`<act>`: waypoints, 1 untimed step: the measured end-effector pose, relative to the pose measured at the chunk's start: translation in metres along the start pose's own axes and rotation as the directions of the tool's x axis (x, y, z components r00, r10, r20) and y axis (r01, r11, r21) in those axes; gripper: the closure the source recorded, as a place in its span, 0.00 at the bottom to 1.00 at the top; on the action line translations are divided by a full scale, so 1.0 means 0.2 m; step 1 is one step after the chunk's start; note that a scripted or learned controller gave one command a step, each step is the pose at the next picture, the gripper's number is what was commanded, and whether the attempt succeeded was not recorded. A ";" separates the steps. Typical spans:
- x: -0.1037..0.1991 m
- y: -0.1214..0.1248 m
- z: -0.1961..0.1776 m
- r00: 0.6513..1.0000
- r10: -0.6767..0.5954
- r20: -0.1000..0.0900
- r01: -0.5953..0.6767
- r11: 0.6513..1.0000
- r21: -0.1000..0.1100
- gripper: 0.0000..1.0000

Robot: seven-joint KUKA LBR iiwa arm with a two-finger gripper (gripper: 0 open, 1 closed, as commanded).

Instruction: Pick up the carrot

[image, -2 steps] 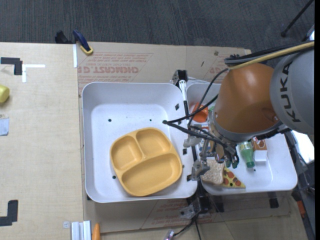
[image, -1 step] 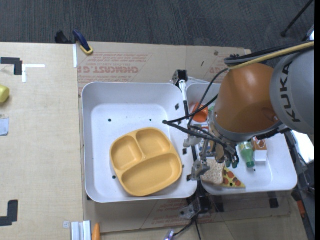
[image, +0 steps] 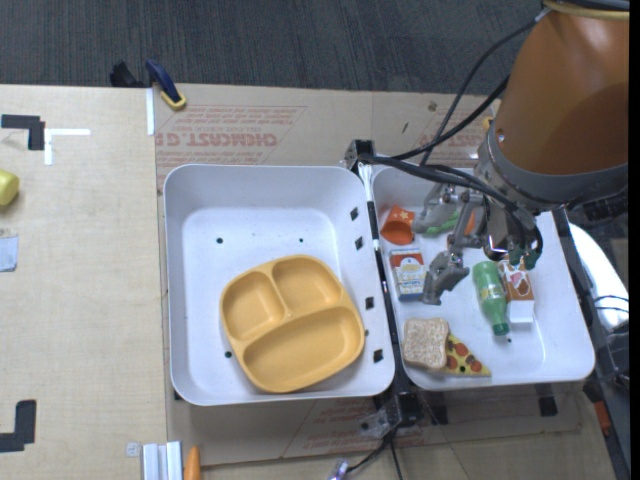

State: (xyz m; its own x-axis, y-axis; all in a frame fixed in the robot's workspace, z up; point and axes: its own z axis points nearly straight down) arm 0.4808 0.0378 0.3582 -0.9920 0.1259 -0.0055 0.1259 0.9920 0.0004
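Because the toy foods sit crowded in the right bin (image: 565, 353), the gripper (image: 450, 268) hangs low over them, fingers spread with nothing between, just right of the carrot (image: 398, 226) at the bin's far left corner. A milk carton (image: 408, 274) lies just below the carrot, a green bottle (image: 491, 296) to the gripper's right. The left bin (image: 190, 268) holds a yellow plate (image: 290, 323), well apart.
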 end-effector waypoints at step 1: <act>0.05 0.30 0.83 1.000 0.007 -0.005 -0.007 1.000 0.000 0.00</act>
State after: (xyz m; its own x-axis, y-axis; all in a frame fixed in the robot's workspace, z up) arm 0.4785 0.0985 0.1913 -0.9911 0.1330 -0.0004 0.1330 0.9911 0.0000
